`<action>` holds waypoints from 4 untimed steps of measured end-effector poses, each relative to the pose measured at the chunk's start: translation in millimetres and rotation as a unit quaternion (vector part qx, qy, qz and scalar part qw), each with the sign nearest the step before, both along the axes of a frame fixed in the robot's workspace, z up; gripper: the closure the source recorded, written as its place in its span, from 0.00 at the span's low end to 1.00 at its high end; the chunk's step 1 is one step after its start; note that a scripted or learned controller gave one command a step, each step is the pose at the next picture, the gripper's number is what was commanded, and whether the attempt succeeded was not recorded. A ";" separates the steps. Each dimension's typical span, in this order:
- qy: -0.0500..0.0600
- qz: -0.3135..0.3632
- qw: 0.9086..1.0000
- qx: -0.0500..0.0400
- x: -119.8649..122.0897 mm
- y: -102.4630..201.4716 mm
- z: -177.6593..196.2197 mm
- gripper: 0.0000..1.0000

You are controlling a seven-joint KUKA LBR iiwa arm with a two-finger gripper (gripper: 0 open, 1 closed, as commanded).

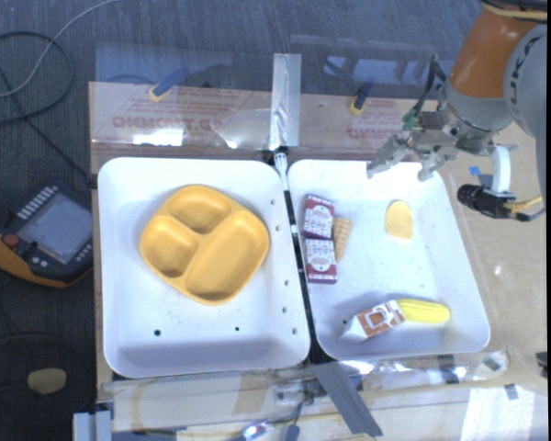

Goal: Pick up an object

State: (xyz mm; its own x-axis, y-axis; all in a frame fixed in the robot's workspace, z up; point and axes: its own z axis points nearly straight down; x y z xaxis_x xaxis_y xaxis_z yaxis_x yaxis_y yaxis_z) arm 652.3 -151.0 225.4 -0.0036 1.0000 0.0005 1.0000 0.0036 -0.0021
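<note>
The grey arm [514, 53] runs off the frame's right and top edges, its upper links cut from view. Below it, the gripper [406, 161] shows as a blurred tangle of metal, finger spacing unreadable. Print on the two red packets [319, 237] is too small to read.

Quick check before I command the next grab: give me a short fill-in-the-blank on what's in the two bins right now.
1. The yellow divided plate lies in the ____ bin.
2. The corn cob lies in the ____ bin.
3. The gripper hovers over the right bin's ____ edge.
4. The plate has ____ compartments.

Missing words: left; right; far; three
</note>
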 end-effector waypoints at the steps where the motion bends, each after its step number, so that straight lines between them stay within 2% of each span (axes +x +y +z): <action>1: -0.002 0.054 0.999 0.001 -10.3 -62.0 -126.1 0.00; 2: -0.002 0.055 0.999 0.001 -9.9 -61.2 -116.7 1.00; 3: -0.001 0.055 0.999 0.001 -10.0 -61.2 -116.9 0.00; 4: -0.005 0.056 0.998 -0.002 -18.8 -53.7 -135.5 0.00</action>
